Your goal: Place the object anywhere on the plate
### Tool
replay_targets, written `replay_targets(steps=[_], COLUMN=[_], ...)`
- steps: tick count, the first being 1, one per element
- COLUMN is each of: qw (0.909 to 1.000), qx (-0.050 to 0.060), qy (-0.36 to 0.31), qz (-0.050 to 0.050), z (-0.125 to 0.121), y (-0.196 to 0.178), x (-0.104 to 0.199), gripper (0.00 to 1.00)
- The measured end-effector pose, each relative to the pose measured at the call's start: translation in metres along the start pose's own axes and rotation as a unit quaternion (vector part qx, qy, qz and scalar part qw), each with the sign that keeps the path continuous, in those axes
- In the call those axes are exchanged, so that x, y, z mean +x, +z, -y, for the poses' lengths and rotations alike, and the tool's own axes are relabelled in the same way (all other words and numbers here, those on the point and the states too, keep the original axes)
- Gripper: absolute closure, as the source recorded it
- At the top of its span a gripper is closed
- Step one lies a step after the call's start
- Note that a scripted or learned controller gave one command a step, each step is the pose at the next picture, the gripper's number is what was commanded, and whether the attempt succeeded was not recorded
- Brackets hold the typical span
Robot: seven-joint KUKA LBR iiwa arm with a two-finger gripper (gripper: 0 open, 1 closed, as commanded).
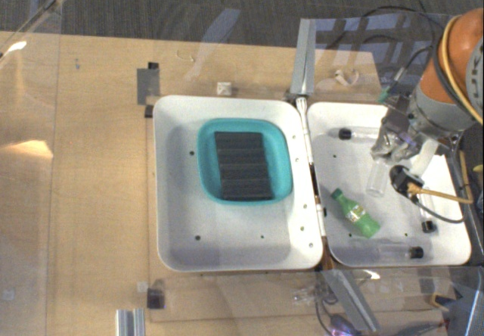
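One green object lies in the right bin; pincer above (grip state indiscernible).

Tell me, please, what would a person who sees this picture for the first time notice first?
Most likely the teal plate in the left bin, bright against the white, with a dark ribbed slab lying on it. Next, the small green object lying tilted on the floor of the right bin. Above that bin, at the right, hangs the arm with its orange band.
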State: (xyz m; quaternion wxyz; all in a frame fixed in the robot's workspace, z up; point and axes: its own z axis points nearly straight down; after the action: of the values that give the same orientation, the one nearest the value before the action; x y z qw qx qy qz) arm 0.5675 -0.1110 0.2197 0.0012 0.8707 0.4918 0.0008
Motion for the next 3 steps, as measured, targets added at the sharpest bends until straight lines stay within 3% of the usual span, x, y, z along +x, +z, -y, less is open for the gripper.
replay_targets(steps=[1,2,3], qw=[0.9984,0.9845,0.9846], qx=[0.000,0.000,-0.001], qy=[-0.057,-0.175,-0.175], qz=[-0.001,-0.001,-0.001], z=[0.049,0.036,0.036], y=[0.035,0.035,0.035], x=[0.035,0.090,0.090], gripper=[1.00,1.00,0.00])
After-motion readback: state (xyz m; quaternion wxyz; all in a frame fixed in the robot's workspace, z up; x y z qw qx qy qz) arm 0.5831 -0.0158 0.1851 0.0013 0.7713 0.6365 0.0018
